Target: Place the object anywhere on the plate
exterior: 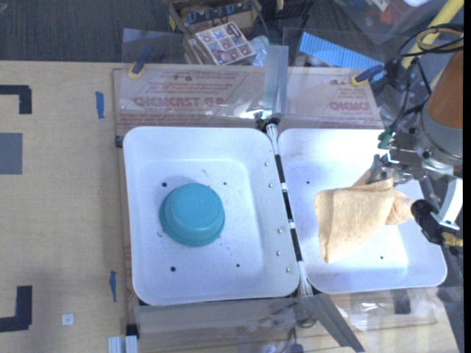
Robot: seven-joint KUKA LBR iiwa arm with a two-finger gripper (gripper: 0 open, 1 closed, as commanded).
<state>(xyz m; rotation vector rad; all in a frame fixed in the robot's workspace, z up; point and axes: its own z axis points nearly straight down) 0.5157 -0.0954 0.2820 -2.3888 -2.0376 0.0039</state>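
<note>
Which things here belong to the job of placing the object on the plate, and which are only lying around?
For the job:
- yellow cloth, in the right bin
- teal upturned dish, in the left bin
- gripper, at the cloth's upper right edge

Lying about:
- cardboard box of printed cards behind the bins
- blue tape marks on the bench

left bin point(140, 160): white, dotted with small dark specks | upturned bowl point(193, 213): plain teal | right bin point(324, 153): white | cloth point(357, 219): pale yellow-tan, unpatterned | arm point(445, 94): grey, orange band noted | benchtop point(59, 197): light wood, marked with black corner marks and blue tape strips
</note>
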